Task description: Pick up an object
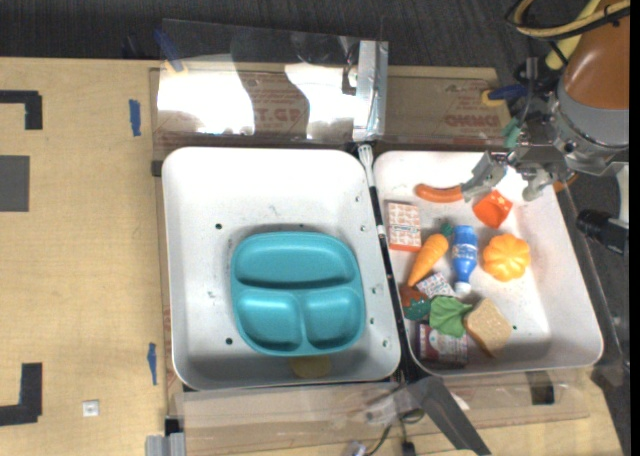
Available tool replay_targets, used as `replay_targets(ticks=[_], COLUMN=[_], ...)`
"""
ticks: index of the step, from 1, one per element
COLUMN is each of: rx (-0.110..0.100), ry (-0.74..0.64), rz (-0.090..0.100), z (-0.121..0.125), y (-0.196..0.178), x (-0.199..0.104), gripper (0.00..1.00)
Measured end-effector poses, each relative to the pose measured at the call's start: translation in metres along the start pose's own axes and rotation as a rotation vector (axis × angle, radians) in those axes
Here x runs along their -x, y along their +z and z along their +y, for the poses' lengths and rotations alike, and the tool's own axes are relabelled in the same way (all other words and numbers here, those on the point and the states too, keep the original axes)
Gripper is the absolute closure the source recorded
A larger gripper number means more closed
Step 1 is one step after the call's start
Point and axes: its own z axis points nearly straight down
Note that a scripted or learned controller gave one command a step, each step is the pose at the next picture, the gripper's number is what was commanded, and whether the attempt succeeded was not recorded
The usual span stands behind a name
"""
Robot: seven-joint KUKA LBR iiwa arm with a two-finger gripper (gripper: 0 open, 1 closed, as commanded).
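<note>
We hover, fingers (492,170) spread wide and holding nothing, over the orange cup (492,209) at two o'clock; next, descend and close

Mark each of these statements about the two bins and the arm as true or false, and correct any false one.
1. The teal tray lies in the left bin. True.
2. The pumpkin sits on the teal tray. False: it lies in the right bin.
3. The gripper is over the right bin. True.
4. The carrot lies in the left bin. False: it is in the right bin, beside the blue bottle.
5. The gripper hangs near the right bin's far edge. True.
</note>
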Motion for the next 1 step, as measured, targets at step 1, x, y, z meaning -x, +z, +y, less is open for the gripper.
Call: replay_targets(ticks=[1], rx=[-0.003], ry=[-0.336], rz=[0.001], z=[0.0051], y=[0.1067], x=[0.0080], gripper=[0.00])
